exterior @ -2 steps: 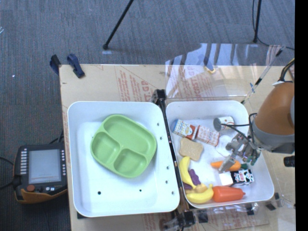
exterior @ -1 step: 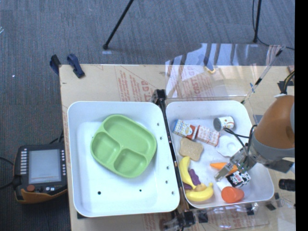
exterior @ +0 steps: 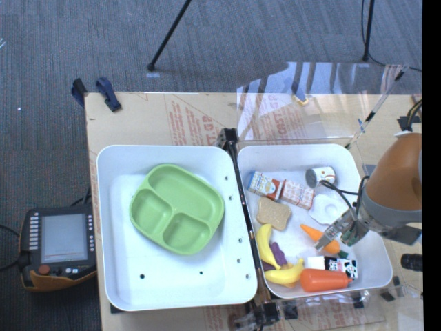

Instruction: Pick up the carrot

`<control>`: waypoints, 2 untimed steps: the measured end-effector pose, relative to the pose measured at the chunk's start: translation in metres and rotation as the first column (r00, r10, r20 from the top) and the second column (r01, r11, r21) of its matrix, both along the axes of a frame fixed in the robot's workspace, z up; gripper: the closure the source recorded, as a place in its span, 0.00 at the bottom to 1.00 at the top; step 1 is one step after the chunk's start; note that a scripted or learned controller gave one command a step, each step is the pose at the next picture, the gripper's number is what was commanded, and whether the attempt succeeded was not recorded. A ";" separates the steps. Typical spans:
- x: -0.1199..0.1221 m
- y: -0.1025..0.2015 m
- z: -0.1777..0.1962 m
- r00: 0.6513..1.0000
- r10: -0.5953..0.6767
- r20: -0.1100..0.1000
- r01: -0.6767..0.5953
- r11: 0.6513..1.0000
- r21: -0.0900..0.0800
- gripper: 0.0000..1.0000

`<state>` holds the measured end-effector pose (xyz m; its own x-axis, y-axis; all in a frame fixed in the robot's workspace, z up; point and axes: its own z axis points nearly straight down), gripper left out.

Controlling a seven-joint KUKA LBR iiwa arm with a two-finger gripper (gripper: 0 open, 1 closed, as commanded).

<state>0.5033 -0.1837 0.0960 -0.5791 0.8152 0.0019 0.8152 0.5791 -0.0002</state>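
Bench [exterior: 158, 119] brown board, two white bins | floor grey carpet | gripper [exterior: 335, 234] fingers closed around carrot [exterior: 318, 236]

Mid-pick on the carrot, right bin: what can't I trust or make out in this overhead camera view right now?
- Gripper: small and blurred in the camera view, so its state and any contact with the carrot cannot be told.
- Carrot: its far end is hidden by the gripper.
- Arm: cut off by the right edge.
- Carton: print too small to read.
- Small can: contents too small to judge.
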 end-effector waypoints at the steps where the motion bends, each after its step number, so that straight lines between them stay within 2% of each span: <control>1: -0.025 0.043 0.070 0.998 -0.059 0.006 0.059 0.998 -0.001 1.00; 2: -0.018 0.160 0.090 0.991 -0.137 -0.001 0.137 0.991 0.002 1.00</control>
